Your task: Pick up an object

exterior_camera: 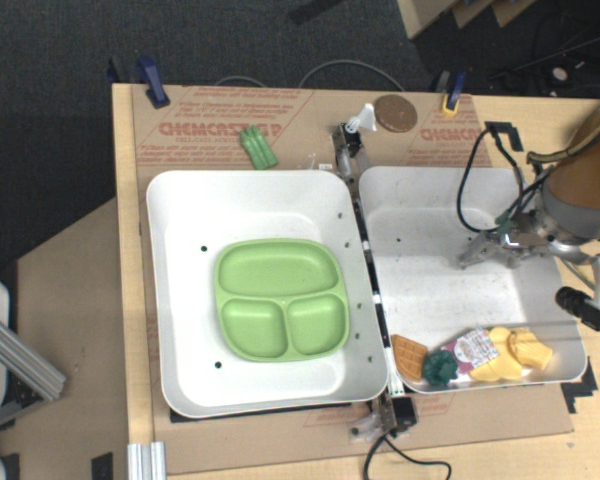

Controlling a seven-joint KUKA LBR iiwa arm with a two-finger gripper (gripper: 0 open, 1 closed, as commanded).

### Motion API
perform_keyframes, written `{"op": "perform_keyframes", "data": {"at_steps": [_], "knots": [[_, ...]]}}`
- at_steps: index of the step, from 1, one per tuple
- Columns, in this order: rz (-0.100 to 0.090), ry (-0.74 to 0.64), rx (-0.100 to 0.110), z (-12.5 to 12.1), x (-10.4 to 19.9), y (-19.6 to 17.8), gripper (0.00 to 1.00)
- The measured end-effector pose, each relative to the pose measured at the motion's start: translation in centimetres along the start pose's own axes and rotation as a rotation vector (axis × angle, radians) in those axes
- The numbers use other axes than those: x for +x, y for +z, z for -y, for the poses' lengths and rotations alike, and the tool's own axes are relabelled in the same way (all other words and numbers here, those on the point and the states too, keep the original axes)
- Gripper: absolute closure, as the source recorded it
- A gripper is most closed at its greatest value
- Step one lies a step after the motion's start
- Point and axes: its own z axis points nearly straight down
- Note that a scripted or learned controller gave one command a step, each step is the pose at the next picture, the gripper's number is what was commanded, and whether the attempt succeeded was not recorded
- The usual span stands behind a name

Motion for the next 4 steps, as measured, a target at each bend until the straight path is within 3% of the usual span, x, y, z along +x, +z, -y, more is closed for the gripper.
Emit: {"op": "perform_keyframes", "data": {"at_steps": [1,2,3,4], "knots": [[0.012,-0.001,-0.015,-4.6,-0.3,-7.1,0.0],[0.0,-0.001,-0.001,-5.8,0.1,0.1,0.0],[-0.008,0.001,0.018,-8.8,0.1,0.0,0.0],[-0.007,-0.001,0.014,-8.8,0.2,0.0,0.0]]}}
